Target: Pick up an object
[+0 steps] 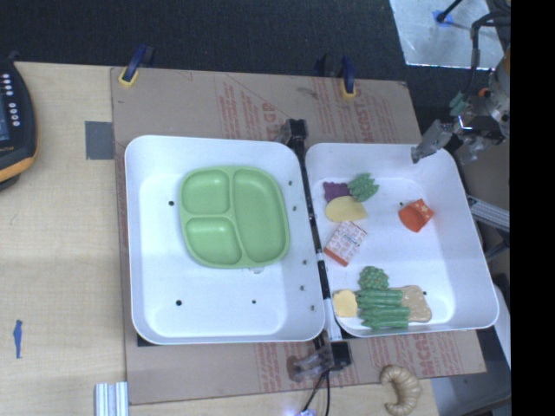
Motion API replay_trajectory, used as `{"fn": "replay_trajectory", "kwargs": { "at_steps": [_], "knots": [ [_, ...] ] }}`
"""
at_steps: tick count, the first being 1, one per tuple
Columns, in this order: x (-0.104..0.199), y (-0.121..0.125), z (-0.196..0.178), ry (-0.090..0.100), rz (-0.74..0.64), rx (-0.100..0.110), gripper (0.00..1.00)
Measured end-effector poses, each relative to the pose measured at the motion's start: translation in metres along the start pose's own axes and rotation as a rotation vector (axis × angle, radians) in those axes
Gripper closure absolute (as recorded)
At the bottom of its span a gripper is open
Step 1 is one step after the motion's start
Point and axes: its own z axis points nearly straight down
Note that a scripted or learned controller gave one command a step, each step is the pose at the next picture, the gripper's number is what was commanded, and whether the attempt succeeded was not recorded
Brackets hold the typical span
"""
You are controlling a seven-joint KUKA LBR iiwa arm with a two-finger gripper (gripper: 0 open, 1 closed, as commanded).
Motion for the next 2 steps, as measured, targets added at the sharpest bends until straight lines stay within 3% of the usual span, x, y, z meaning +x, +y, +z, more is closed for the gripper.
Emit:
{"fn": "replay_trajectory", "kwargs": {
  "at_steps": [1,2],
  "knots": [
    [0.083,-0.035,0.09,0.006,-0.007,0.012,0.0],
    [0.023,-0.027,0.101,-0.002,0.004,-0.002,0.0]
  ]
}}
